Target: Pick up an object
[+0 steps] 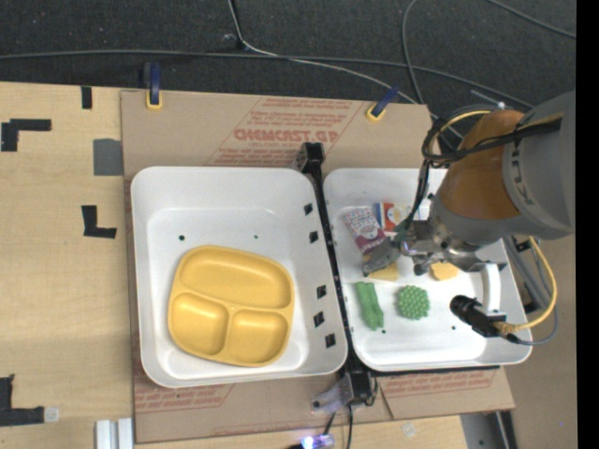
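Observation:
The right bin holds a green oblong toy, a green bumpy ball, a pale yellow wedge, a small yellow piece and a pink-and-white packet with a red-blue item beside it. My gripper hangs low over the middle of this bin, just above the yellow wedge and beside the packet. The arm's orange band and grey wrist cover the bin's right side.
The left bin holds a yellow three-compartment tray. A black divider strip runs between the bins. Cables loop over the arm at upper right. Brown cardboard lies under both bins.

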Robot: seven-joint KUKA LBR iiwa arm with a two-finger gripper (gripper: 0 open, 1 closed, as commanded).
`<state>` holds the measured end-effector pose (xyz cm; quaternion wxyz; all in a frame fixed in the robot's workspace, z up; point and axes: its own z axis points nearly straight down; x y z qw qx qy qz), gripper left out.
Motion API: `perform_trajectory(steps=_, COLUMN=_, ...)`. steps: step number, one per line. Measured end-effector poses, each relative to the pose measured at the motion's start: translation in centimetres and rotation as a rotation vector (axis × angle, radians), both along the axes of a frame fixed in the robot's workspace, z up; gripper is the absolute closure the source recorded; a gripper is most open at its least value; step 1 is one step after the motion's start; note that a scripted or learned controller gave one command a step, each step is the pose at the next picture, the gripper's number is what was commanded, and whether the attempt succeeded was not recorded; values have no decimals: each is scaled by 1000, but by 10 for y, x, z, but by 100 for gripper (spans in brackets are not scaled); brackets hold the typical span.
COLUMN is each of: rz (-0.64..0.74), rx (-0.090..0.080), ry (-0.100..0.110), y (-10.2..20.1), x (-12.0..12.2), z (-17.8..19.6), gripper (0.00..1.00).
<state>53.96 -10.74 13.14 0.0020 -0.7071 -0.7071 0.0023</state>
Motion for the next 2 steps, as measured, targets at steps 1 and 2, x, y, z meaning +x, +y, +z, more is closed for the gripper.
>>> perform_trajectory(steps=1, rz=1, rx=-1, ry=-6, y=0, x=0, z=-49, gripper=0)
perform_trajectory(steps=2, rz=1, rx=-2, ry=-8, y=0, x=1, z=-36, gripper=100)
